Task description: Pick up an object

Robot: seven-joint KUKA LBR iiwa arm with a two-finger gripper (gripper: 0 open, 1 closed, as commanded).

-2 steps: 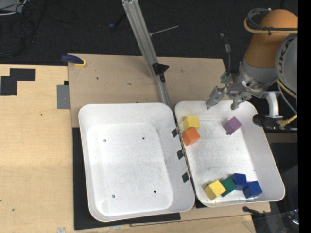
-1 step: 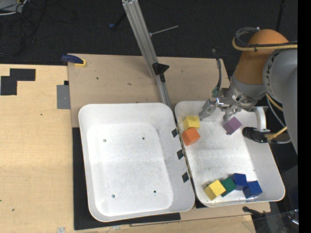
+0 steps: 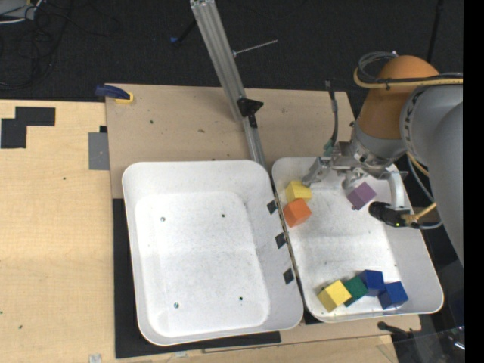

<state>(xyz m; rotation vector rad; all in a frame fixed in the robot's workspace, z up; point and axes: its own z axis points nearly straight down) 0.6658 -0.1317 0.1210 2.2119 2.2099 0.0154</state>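
To the left of the right bin (image 3: 428,272), the left bin (image 3: 130,181) is set on the tabletop (image 3: 53,225), their rims touching, with black clips (image 3: 280,240) along the seam. Against the right bin's left wall a yellow cube (image 3: 297,191) is stacked touching an orange cube (image 3: 296,213). Bare floor is left across the right bin's middle. Near its front rim a yellow block (image 3: 333,296), green block (image 3: 354,288) and two blue blocks (image 3: 382,287) are clustered. At its far side, a purple block (image 3: 361,195) is seen just below the gripper (image 3: 355,174); whether it is grasped or released cannot be told.

Robotics lab, plywood bench (image 3: 181,127), two white bins (image 3: 144,180), aluminium rail (image 3: 223,59), loose cables (image 3: 23,6), dark floor
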